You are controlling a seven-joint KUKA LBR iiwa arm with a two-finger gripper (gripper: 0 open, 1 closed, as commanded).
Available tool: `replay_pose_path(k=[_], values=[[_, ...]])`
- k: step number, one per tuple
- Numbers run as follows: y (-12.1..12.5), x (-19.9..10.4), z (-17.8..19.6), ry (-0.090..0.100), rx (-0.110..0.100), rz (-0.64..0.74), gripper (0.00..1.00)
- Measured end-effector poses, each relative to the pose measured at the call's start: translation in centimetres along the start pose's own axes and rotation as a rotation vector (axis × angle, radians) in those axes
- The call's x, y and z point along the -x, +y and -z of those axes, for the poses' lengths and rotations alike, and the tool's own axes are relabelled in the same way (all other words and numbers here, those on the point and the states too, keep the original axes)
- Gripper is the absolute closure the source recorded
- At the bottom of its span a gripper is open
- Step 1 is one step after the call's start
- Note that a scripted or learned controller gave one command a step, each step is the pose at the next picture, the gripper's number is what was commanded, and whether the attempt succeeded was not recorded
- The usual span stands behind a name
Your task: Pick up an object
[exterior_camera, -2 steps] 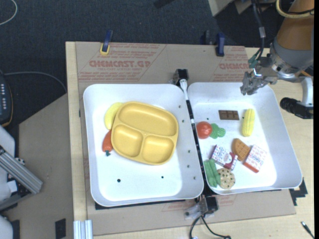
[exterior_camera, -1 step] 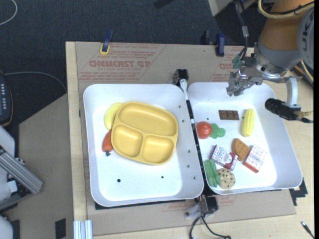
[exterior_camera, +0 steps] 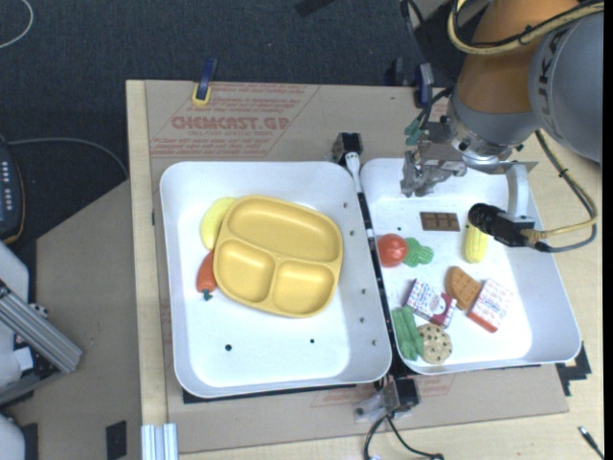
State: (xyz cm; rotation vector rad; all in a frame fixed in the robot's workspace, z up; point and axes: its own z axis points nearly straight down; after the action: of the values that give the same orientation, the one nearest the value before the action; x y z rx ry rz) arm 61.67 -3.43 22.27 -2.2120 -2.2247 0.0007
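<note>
1. Nearest me, in the right bin (exterior_camera: 546,338), I see a cookie (exterior_camera: 435,344) just beside a green pea pod (exterior_camera: 406,332) at the front edge.
2. Behind those lie a small pink-and-white carton (exterior_camera: 429,301), a brown bread slice (exterior_camera: 463,287) and a red-and-white packet (exterior_camera: 488,305), close together.
3. Mid-bin: a red tomato (exterior_camera: 391,248) touching a green leafy piece (exterior_camera: 419,253); a yellow corn cob (exterior_camera: 475,242) near the right; a brown chocolate bar (exterior_camera: 441,221) lying flat between them, slightly further back.
4. The left bin (exterior_camera: 192,333) holds a yellow divided tray (exterior_camera: 278,255). A red pepper (exterior_camera: 206,274) and a yellow banana-like piece (exterior_camera: 215,220) poke out from under its left side.
5. The pincer (exterior_camera: 422,173) hangs over the far left corner of the right bin, just behind the chocolate bar. I cannot tell its finger state; nothing is visibly between them.
6. Furthest, on the counter (exterior_camera: 239,123), there is printed brown cardboard behind both bins.
</note>
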Motion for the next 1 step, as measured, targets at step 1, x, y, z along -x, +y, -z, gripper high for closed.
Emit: replay_pose_path(k=[1], values=[[-0.38,-5.37,1.14,-0.001,0.005,0.0,1.0]])
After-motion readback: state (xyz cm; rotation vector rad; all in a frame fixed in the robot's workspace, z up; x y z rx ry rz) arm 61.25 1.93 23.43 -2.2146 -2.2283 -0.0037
